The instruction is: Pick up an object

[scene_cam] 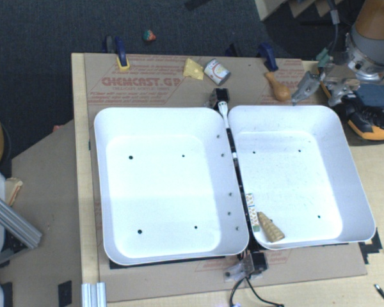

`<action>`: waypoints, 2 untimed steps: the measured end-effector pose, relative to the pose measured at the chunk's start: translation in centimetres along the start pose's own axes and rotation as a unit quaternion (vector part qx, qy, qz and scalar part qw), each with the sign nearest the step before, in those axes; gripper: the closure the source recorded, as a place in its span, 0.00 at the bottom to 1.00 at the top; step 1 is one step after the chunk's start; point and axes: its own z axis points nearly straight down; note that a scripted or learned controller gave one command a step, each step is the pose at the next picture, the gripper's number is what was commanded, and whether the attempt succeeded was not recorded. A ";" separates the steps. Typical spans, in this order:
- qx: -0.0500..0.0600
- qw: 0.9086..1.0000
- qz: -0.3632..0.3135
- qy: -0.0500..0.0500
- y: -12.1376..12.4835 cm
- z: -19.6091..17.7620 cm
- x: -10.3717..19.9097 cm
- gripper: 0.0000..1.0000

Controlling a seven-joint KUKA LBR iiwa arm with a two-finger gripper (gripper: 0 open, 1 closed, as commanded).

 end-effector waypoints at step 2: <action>-0.003 1.000 -0.001 -0.001 -2.4 -10.8 6.0 1.00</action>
